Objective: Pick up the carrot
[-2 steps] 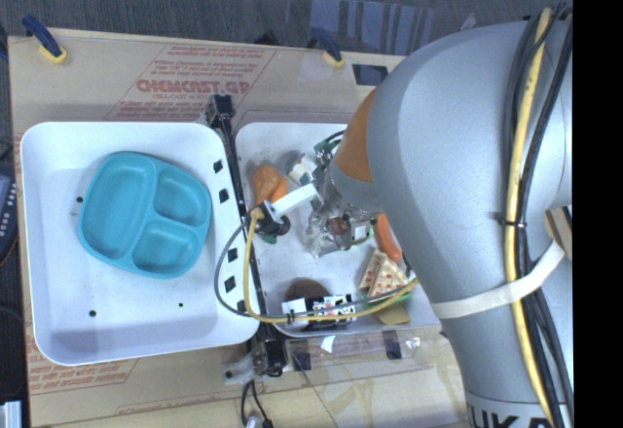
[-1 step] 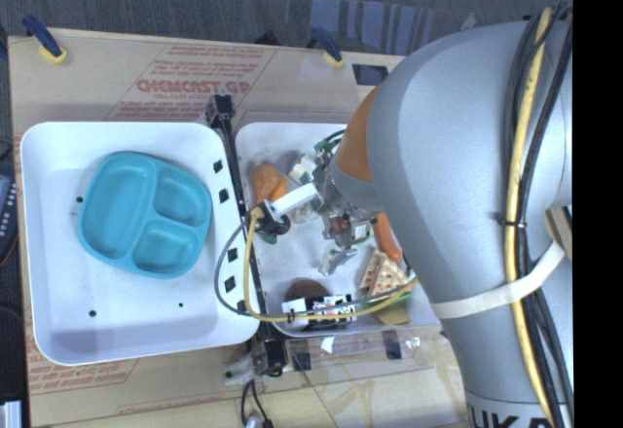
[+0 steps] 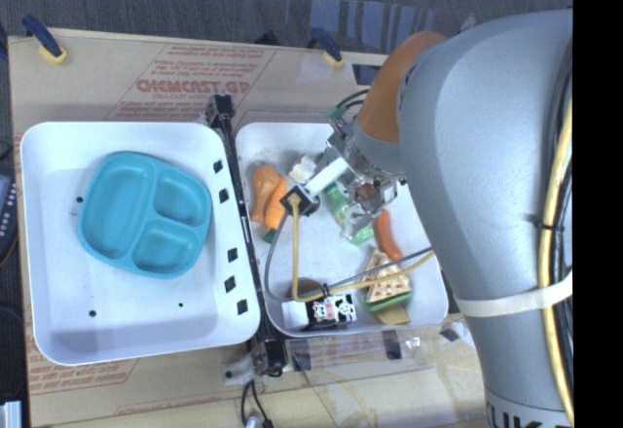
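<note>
Carrot (image 3: 266, 191) is seen in the right bin (image 3: 425, 261), by its left wall, toward the far end, lying roughly lengthwise. Gripper (image 3: 343, 185) is placed just beside it, over the bin's middle; its state cannot be told from this view. Judged light, rigid, smooth plastic toy, likely slippery. A grasp across the thick middle is advised, not the tapered tip. Blue divided plate (image 3: 144, 213) sits in the left bin (image 3: 49, 319).

grey arm (image 3: 487, 173) reaching from right, end effector (image 3: 362, 200) lowered.
</note>
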Robot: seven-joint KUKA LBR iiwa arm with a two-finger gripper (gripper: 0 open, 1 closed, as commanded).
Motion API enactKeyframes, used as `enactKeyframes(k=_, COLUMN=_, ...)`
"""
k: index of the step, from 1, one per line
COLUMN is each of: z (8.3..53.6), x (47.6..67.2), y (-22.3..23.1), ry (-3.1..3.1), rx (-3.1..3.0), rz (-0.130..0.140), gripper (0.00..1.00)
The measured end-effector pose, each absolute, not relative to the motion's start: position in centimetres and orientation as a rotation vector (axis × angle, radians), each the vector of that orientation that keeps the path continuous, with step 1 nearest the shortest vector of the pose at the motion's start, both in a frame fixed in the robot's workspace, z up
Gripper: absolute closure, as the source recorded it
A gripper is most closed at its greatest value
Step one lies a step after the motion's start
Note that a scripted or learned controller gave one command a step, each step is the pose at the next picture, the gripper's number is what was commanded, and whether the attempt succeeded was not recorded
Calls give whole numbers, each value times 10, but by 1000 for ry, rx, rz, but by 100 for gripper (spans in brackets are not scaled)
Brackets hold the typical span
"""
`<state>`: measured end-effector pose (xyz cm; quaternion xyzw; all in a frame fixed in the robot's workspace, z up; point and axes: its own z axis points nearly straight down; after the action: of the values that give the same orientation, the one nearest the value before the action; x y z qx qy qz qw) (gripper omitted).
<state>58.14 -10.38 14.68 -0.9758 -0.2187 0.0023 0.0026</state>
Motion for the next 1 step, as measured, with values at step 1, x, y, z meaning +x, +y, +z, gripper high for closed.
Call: enactKeyframes(k=1, z=90, x=518, y=-89, ry=-645, rx=-3065, rz=17, gripper=0)
